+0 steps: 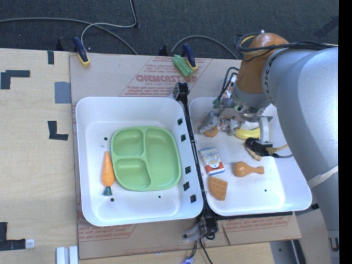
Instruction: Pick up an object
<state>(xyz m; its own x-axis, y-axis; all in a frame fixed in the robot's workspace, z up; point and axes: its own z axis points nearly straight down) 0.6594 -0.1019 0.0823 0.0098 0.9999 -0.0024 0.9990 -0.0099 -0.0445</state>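
Small orange-brown toy (210,131) lies at right bin's (275,199) upper-left, directly under claw (215,121). Likely light, rigid plastic, slippery; grip across its middle. Claw state: cannot tell. Banana (247,132) just beside.

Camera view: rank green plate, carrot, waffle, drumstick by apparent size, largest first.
1. green plate, by far
2. carrot
3. drumstick and waffle: look about alike, so I'm not ranking them.

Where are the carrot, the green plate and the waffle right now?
carrot (107,169): camera view, middle of its orange body.
green plate (146,158): camera view, central divider.
waffle (218,188): camera view, centre of its face.
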